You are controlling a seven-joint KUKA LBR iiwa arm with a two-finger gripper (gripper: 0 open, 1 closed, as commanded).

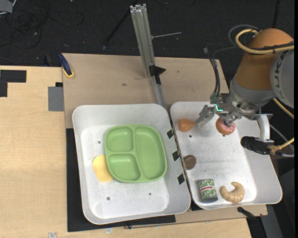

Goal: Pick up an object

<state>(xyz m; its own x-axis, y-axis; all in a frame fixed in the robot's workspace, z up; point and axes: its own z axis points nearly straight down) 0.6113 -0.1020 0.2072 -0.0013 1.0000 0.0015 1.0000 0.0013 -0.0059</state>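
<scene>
My gripper (217, 119) hangs over the back of the right bin (260, 180), and its fingers look spread apart. A round pink-red object (225, 127) lies directly under the right finger; whether it touches the finger I cannot tell. An orange object (186, 125) rests just left of the left finger (204, 116), near the bin's left wall. Further forward in this bin are a small brown object (189, 161), a green can (207, 190) and a tan croissant-shaped piece (233, 192).
The left bin (124, 207) holds a green divided plate (136, 152) with a yellow object (101, 168) tucked at its left edge. A metal post (145, 43) rises behind the bins. A black cable end (256, 145) hangs over the right bin's right side.
</scene>
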